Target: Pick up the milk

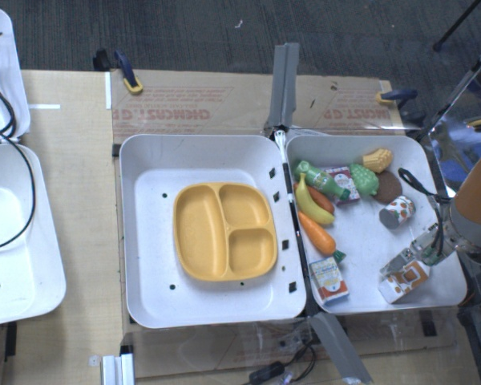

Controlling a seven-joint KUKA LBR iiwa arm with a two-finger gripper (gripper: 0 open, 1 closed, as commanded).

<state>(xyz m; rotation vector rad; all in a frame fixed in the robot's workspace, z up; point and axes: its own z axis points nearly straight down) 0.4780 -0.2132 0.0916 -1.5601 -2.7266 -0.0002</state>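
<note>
A small white and orange carton (404,283), which looks like the milk, lies tilted at the front right of the right bin (361,144). My gripper (410,258) reaches in from the right and hangs right over the carton's upper edge, touching or nearly touching it. A second small carton (329,279) with an orange and blue label lies at the bin's front left, apart from the gripper. Nothing is lifted off the bin floor.
The right bin also holds a green bottle (324,180), a banana (309,203), a carrot (317,233), a corn cob (377,160), a brown item (389,187) and a small patterned cup (398,210). A yellow divided plate (224,231) lies in the left bin (144,239).
</note>
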